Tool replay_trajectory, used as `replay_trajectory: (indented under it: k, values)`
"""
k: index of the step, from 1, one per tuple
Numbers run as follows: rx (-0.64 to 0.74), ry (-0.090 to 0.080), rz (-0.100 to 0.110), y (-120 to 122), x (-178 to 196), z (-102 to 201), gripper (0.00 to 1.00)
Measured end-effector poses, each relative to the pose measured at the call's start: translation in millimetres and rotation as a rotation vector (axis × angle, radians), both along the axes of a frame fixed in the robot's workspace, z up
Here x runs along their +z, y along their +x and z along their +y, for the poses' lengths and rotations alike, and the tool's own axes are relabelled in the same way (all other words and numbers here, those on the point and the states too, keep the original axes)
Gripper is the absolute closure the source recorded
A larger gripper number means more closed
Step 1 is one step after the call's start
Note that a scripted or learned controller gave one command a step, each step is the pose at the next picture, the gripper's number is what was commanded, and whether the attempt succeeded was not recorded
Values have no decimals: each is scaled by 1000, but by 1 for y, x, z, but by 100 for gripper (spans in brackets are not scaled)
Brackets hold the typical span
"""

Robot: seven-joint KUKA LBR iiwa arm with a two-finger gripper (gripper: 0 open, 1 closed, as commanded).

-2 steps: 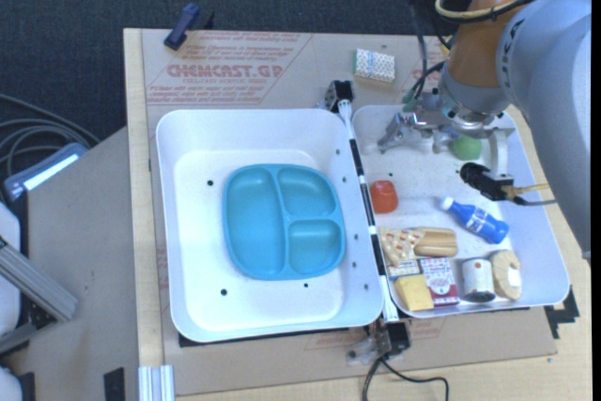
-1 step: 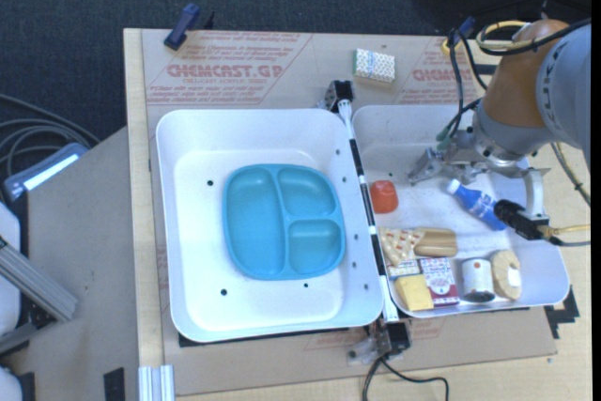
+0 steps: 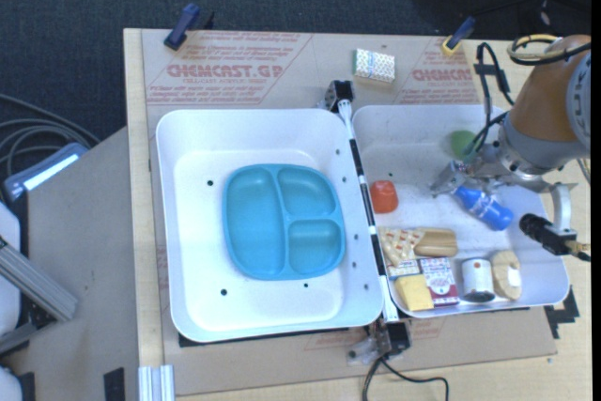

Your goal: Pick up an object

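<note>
Pincer (image 3: 457, 178) is seen low in the right bin (image 3: 413, 122), just left of a blue object (image 3: 484, 208) that lies near the bin's middle; whether its fingers are spread or pressed together cannot be told from this slant. Nothing is shown lifted, so the pick is judged not yet done. Plenty is left to choose from: an orange-red piece (image 3: 383, 195) by the divider, a green ball (image 3: 462, 143) toward the back wall, and along the front a cracker-patterned item (image 3: 401, 244), a tan roll (image 3: 436, 244), a yellow block (image 3: 412, 291), a small can (image 3: 476, 278) and a pale round piece (image 3: 507, 276). A blue divided tray (image 3: 283, 221) is seen in the left bin (image 3: 188, 164). A closing on one object and a lift off the desk (image 3: 235, 66) are judged still owed.
</note>
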State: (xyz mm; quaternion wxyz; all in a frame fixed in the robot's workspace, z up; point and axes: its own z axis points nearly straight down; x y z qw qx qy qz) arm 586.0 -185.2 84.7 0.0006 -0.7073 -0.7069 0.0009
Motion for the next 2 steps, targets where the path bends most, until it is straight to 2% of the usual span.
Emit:
replay_trajectory:
  k: [1,2]
  values:
    - [0,1,-1,-31,0,-3,0]
    - [0,1,-3,-31,10,-3,100]
